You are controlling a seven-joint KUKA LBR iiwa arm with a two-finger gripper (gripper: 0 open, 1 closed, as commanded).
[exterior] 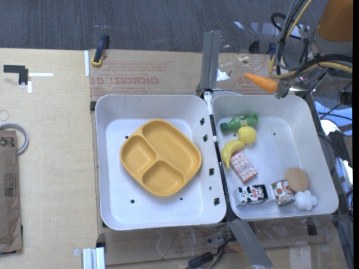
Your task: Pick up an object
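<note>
An orange toy carrot (259, 81) hangs above the back rim of the right bin (314, 122), pointing left. Its thick right end sits between the fingers of my gripper (279, 88), which is shut on it at the upper right. Down in the right bin lie a green bottle (239, 121), a yellow lemon (247, 135), a banana (230, 151), a red-and-white packet (243, 167), a cow-patterned carton (251, 194), a small can (283, 193), a brown disc (297, 179) and a white fluffy ball (305, 200).
The left bin (106, 150) holds a yellow divided plate (161, 157). Cables (291, 32) loop around the arm at the top right. Cardboard (146, 72) lies behind the bins, with a clamp (100, 50) on it. A paper bag (8, 189) sits at the far left.
</note>
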